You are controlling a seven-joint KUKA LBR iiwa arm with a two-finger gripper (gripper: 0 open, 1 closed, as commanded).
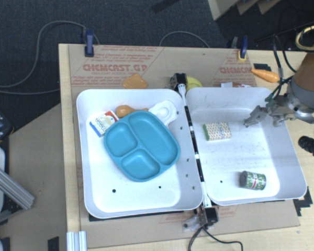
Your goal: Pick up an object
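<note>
In the right bin (282,156) a small patterned block (217,131) lies near the upper left, and a dark green can (253,180) lies on its side near the front. My gripper (264,118) hangs over the bin's upper right part, to the right of the block and apart from it. Its fingers (250,120) are spread open with nothing between them. The left bin (99,187) holds a blue divided tray (141,145), a white scoop (164,110), an orange item (124,110) and a small printed packet (102,123).
On the board behind the bins lie an orange lump (134,81), a yellow object (192,82) and an orange carrot-like piece (265,75). Two blue clamps (88,42) hold the board's back edge. A dark ridge (192,145) divides the bins.
</note>
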